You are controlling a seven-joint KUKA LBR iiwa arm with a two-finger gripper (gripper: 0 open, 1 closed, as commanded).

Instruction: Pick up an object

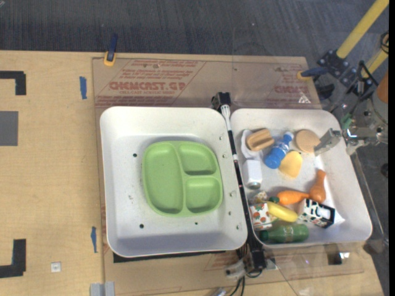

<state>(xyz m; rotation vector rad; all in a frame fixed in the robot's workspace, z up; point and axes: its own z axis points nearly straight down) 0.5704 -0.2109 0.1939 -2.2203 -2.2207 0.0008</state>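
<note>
My metal two-finger pincer [330,139], state unclear, hangs at the right bin's far-right rim; round tan biscuit-like toy [307,140] lies just left

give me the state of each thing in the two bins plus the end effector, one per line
end effector: over the right bin's far right edge, nothing seen held
green divided plate: flat in the left bin, compartments bare
left bin: holds the plate
right bin: crowded with toy food
banana: lying flat
carrot: lying flat
green cucumber: lying along the near wall
</note>
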